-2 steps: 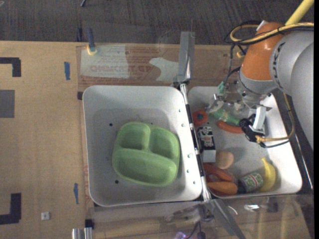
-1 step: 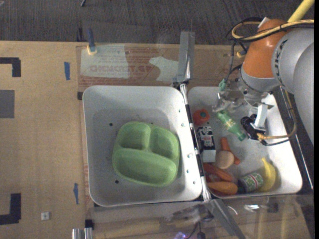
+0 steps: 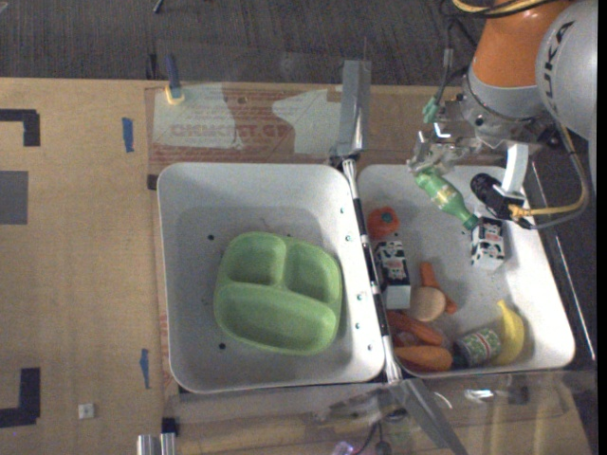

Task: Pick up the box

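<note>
We see right bin [image 3: 555,344] crowded: cartons, carrots, potato, can, banana packed along left wall and front. Bare floor only mid-right, between small carton [image 3: 489,242] and banana [image 3: 512,331]. Green bottle [image 3: 446,195] lies slantwise across back. Left bin [image 3: 180,197]: green tray [image 3: 278,292] fills middle, open margin around it.

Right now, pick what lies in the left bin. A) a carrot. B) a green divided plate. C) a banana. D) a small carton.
B: the green divided plate lies alone on the floor of the left bin, while the banana, the carrots and the small cartons all lie in the right bin.
</note>
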You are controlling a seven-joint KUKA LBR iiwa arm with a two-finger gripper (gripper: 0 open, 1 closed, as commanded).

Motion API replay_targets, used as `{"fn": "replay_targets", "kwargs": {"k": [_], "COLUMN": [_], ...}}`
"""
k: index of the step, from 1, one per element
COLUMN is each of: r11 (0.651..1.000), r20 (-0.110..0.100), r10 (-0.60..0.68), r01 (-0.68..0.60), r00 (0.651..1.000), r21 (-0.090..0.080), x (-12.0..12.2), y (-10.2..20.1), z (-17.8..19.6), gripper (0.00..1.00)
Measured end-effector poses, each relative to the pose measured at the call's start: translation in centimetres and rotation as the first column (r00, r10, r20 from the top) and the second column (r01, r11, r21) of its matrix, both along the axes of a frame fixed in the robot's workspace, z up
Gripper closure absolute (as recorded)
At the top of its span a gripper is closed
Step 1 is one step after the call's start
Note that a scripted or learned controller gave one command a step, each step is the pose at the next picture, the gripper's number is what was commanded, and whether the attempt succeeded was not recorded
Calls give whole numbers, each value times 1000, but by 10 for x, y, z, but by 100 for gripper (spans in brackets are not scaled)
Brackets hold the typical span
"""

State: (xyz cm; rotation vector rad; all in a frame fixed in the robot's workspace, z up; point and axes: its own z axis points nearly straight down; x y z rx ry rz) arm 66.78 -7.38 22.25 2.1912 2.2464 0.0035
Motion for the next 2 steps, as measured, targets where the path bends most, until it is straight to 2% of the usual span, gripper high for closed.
{"fn": "replay_targets", "kwargs": {"k": [1,2], "r11": [1000,994], "r20": [0,-7], "r10": [21,-111], "r01": [-21,111], "r00": [1000,994], "r21": [0,1], "x": [-9,-6], "y": [13,23], "z": [49,-35], "gripper": [100,100]}}
